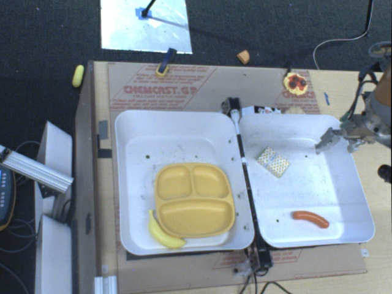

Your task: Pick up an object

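Note:
In the right bin [352, 182], a small patterned white packet [273, 162] lies toward the back left and an orange sausage [310, 218] lies near the front. The left bin [135, 164] holds a yellow divided plate [195, 199], with a banana [162, 233] against its front left corner. My gripper [329, 138] hangs over the back right part of the right bin, to the right of the packet and apart from it. I see nothing in it.
A toy pizza [296, 82] sits on the cardboard behind the right bin. Beyond the bench lie a small orange piece [244, 56], a yellow object [78, 75] and a blue and yellow tool [164, 63]. A black divider [240, 158] runs between the bins.

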Robot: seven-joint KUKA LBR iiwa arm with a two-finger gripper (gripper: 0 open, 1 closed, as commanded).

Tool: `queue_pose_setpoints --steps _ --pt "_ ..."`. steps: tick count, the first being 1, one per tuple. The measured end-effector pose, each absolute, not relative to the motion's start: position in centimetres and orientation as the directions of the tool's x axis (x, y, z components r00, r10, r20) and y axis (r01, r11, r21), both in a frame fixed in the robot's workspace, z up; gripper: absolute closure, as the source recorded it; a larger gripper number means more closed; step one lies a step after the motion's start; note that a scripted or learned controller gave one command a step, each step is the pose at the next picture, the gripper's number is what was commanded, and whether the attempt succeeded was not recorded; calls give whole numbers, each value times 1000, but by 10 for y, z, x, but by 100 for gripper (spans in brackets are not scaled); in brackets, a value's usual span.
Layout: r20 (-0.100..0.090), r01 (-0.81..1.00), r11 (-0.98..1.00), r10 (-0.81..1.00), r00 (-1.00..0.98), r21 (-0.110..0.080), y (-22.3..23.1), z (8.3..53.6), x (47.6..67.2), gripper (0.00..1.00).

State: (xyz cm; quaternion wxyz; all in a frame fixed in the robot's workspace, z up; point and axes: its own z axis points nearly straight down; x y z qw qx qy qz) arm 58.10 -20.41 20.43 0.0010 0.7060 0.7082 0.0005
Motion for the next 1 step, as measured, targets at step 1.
queue_pose_setpoints --steps 1 --pt "2 1000 5 1000 -5 -1 -122 140 581 0"
